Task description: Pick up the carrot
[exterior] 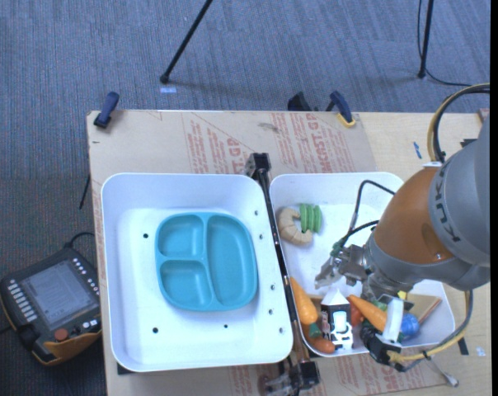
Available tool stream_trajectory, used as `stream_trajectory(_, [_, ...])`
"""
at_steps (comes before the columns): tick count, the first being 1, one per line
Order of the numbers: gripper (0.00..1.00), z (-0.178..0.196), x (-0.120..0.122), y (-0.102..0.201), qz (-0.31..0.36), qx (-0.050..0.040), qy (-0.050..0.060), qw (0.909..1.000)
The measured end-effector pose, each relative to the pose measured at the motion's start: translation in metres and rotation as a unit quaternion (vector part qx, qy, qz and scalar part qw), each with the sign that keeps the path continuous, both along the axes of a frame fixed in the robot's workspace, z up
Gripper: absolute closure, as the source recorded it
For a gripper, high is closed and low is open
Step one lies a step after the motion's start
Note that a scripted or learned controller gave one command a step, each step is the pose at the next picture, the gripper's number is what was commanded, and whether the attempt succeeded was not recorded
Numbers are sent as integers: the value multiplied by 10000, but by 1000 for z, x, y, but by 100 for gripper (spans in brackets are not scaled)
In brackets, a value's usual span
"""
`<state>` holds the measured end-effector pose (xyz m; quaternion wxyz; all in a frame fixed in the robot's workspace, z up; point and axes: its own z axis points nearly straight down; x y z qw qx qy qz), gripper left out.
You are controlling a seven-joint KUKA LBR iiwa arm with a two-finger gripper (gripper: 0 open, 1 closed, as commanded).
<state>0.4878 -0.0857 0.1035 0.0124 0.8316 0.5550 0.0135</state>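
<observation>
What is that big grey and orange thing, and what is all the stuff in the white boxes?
That is a robot arm. It reaches in from the right, and a computer program moves it. The camera hangs above the bench and looks down at a slant. On the bench sit two shallow white bins. The left bin holds a blue plate split into three sections. The right bin holds toy food: a bagel with something green beside it, and an orange carrot near the bin's left wall. At the end of the arm is a gripper, like a hand with two fingers, low over a pile of toys next to the carrot. I cannot tell whether it holds anything.
</observation>
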Motion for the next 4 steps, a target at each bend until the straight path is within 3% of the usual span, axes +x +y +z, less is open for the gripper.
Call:
stream_trajectory(1, [0, -14, -8, -89, 142, 111, 192, 9997])
stream_trajectory(2, [0, -16, -12, -69, 2190, 6, 196, 9755])
stream_trajectory(3, [100, -7, -12, -69, 2164, 14, 199, 9761])
stream_trajectory(4, [100, -16, -12, -24, 1382, 22, 199, 9902])
